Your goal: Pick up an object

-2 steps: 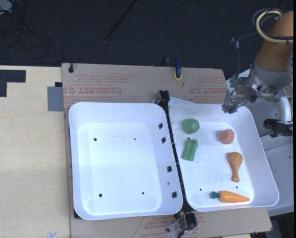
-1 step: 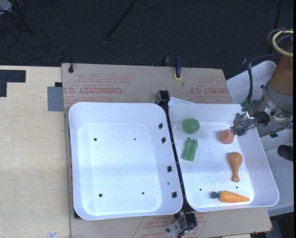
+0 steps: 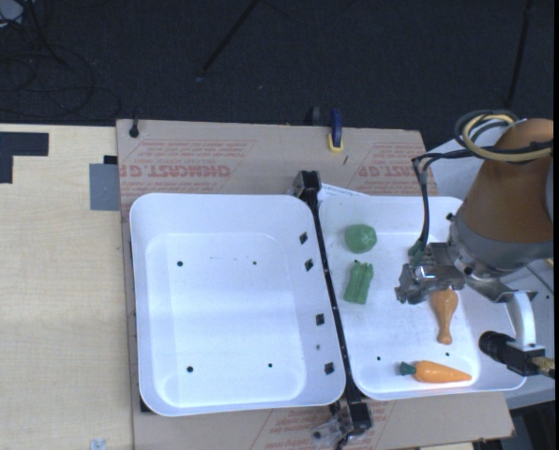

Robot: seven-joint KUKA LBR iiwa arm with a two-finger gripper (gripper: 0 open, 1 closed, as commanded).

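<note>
Several toy foods lie in the right bin. A round green piece sits at the back, with a ridged green block just in front of it. A tan drumstick lies toward the right, and an orange carrot rests along the front wall. My gripper hangs low over the bin's middle, between the green block and the drumstick's upper end, close to the drumstick. I cannot see anything held in it.
The left bin adjoins the right one along a black divider. The arm's orange band and grey wrist cover the right bin's far right side. Cardboard lies under both bins.
</note>
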